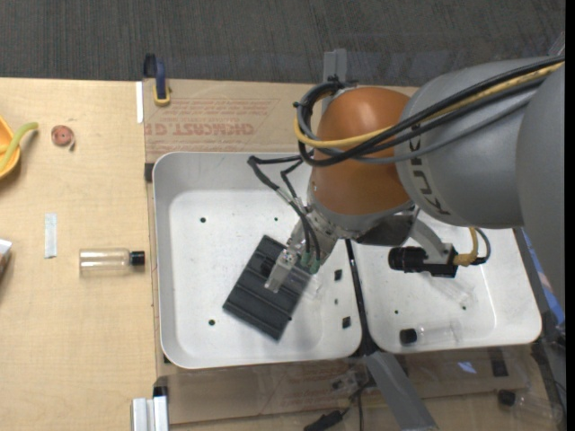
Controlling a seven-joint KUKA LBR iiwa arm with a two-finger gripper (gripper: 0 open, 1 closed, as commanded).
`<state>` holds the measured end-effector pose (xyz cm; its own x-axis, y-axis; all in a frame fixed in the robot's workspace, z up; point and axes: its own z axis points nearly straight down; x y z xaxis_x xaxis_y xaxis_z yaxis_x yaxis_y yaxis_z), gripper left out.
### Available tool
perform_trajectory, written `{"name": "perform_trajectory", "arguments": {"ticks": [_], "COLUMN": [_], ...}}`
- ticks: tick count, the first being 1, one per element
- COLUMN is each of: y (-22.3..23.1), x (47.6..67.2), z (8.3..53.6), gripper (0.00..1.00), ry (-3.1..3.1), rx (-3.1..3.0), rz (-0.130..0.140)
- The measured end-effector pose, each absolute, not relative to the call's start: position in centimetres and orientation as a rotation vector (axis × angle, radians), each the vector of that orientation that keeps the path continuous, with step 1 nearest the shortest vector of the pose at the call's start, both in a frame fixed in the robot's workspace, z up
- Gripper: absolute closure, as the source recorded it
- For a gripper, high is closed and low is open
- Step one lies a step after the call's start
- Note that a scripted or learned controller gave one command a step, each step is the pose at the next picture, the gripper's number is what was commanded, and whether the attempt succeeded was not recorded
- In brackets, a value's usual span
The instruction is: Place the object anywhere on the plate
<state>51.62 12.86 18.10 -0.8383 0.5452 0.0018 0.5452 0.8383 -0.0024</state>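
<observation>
From the camera view, the jaws (289, 272) sit low over a dark ribbed slab (263, 288), seemingly the plate, lying tilted in the left bin (180, 241). Whether they are clenched or released, I cannot tell, and no object is visible between them, so placement looks unfinished. The right bin (503, 317) holds small dark bits. A clear bottle (110, 259) lies on the tabletop (72, 330).

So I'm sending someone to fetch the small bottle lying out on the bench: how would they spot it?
Start at the left white bin and look just outside its left wall, on the bare wooden bench. The clear bottle lies there on its side, black cap toward the bin; the white strip beside it is flat and opaque.
</observation>
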Motion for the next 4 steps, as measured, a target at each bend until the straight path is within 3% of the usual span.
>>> {"name": "perform_trajectory", "arguments": {"ticks": [1, 2, 3, 4], "y": [7.1, 4.5, -2.6, -9.8], "x": [58.3, 65.1, 62.4, 65.0], "z": [22.5, 25.3, 41.3, 44.2], "gripper": [0.00, 0.00, 0.00, 0.00], "ry": [-3.105, -3.121, -3.146, -3.147], "rx": [-0.493, -0.394, -0.001, -0.015], "rz": [-0.001, -0.001, 0.000, 0.001]}}
